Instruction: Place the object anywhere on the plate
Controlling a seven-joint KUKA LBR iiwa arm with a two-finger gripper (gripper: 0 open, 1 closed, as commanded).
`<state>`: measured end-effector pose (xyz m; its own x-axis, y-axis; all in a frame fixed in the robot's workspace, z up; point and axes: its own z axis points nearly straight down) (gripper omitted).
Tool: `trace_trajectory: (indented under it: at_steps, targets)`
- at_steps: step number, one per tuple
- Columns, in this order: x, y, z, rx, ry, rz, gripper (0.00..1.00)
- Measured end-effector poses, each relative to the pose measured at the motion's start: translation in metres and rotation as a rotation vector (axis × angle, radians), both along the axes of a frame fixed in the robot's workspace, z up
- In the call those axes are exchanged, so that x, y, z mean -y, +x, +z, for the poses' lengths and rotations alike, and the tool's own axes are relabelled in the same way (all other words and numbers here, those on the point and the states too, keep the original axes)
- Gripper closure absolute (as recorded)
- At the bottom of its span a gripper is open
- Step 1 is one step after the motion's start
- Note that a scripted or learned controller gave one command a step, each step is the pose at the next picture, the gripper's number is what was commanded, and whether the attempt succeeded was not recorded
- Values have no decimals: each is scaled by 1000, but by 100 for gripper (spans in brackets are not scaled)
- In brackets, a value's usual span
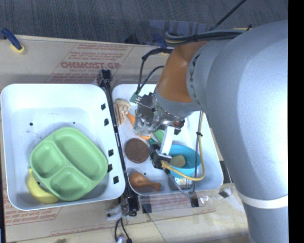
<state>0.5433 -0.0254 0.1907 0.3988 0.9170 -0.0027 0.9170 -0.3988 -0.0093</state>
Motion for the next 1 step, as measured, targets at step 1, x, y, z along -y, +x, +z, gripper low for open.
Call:
trace_trajectory:
  at_steps: [1]
  targets:
    - [0,0,0,0,0,0,0]
